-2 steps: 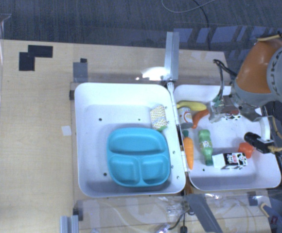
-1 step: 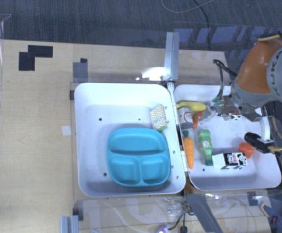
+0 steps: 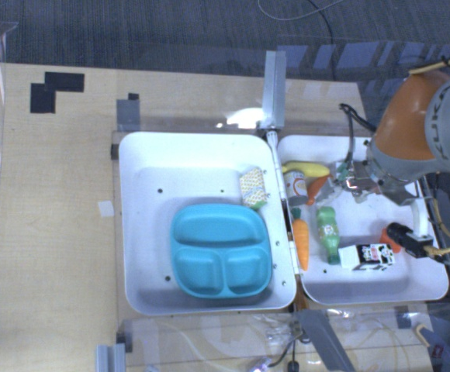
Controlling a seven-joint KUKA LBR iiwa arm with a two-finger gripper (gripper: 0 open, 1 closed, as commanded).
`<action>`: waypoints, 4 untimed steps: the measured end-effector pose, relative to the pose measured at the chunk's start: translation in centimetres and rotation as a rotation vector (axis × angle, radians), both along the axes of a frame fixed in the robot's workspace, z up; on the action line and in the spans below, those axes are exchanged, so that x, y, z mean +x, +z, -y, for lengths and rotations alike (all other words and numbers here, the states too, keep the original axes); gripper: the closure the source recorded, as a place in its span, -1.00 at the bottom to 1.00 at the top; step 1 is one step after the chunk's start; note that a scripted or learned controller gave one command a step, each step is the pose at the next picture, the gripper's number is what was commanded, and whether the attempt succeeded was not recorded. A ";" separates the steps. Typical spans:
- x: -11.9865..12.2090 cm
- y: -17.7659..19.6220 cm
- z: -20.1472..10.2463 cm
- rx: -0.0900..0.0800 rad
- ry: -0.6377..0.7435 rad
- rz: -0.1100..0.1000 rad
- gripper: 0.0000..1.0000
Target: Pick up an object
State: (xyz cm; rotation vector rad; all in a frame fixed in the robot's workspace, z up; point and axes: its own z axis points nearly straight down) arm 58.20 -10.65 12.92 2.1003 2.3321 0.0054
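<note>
Jaws down, hanging over the back of the right bin (image 3: pixel 434 285) just beside the right tip of a yellow banana (image 3: pixel 306 168); too small and blurred for telling whether parted, closed or gripping anything.

Stretching across the scene as a pale worktop (image 3: pixel 54 231), bearing two shallow white bins side by side, touching along a shared middle edge. Reaching in from the right as a grey arm (image 3: pixel 442 142) with an orange band (image 3: pixel 407 118) above the wrist, angling down towards the far half of the right bin.

Taking up much of the left bin (image 3: pixel 143 208): a blue divided tray (image 3: pixel 221 250), lying flat towards the near side. Sitting just behind the tray's far right corner, against the bin's right wall: a small patterned packet (image 3: pixel 252 187).

Lying scattered in the right bin, open for picking: the banana along the back wall, a green bottle (image 3: pixel 327 232) near the middle, an orange carrot (image 3: pixel 301 243) pointing front to back along the left wall, just beside the bottle. Resting near the front, to the right of the bottle: a white carton with black markings (image 3: pixel 369 256). Lying just beyond the carton, towards the right wall: a small black and orange item (image 3: pixel 400 239), not clear enough for naming.
</note>
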 end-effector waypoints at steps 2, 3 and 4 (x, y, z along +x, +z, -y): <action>6.8 -2.8 -1.0 -0.004 -0.041 0.006 1.00; 7.8 5.8 -10.5 0.001 -0.202 0.003 1.00; 1.2 5.6 -7.0 0.001 -0.329 0.000 1.00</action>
